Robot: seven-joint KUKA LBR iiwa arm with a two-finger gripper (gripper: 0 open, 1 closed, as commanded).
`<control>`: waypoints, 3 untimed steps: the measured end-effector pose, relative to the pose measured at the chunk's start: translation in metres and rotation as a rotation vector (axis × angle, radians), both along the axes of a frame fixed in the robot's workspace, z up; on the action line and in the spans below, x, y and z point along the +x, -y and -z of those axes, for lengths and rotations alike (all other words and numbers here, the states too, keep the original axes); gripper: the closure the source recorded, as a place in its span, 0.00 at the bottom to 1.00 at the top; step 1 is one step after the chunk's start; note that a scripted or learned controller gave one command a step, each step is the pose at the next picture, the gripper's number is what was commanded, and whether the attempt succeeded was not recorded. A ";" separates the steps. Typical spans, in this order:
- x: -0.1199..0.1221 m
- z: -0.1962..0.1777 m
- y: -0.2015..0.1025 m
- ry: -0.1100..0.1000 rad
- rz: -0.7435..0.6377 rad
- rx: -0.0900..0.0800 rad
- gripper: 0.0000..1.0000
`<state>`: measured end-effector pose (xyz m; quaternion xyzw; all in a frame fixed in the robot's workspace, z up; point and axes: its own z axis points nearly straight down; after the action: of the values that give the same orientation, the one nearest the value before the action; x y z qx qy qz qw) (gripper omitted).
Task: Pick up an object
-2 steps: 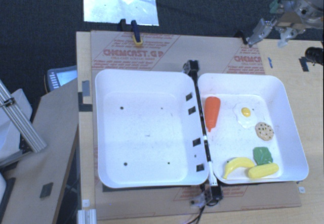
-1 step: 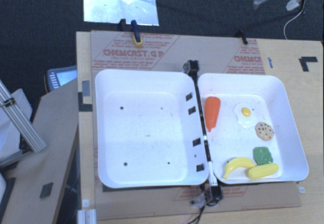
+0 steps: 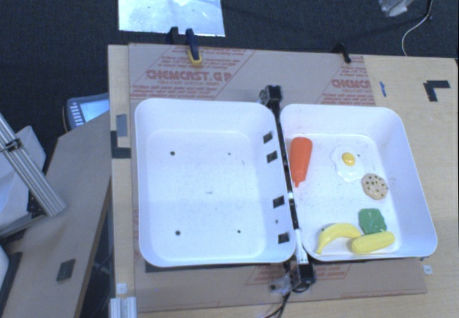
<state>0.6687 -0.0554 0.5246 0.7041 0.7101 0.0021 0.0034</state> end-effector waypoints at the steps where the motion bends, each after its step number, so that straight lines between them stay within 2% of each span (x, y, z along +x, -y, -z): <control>1: -0.045 -0.012 -0.065 -0.003 -0.002 0.004 1.00; 2: -0.095 -0.011 -0.092 -0.004 0.002 0.003 1.00; 3: -0.104 -0.010 -0.093 -0.006 0.004 0.002 1.00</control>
<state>0.5649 0.0378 0.5351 0.7054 0.7088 0.0007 0.0007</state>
